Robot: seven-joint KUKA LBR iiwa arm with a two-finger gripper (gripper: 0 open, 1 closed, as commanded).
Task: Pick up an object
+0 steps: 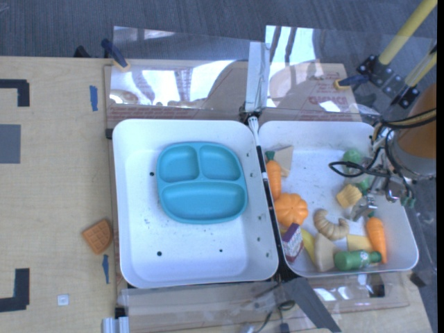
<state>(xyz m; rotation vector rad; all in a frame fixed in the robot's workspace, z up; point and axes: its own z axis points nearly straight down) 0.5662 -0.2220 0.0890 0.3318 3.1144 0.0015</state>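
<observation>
- claw (365, 203) hanging low in right bin (409, 245), grip unclear
- carrot (377, 236) just beside it, lying lengthwise, tip pointing toward the near rim

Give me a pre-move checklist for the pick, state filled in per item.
1. Claw over the right bin: ok, low among the toys on its right side.
2. Fingers around a toy: cannot tell, cables and clutter hide them.
3. Targets close by: ok, yellow block and croissant sit beside the claw.
4. Room around targets: not ok, carrot and green bottle crowd in.
5. Left bin drop spot: ok, just the blue divided plate.
</observation>
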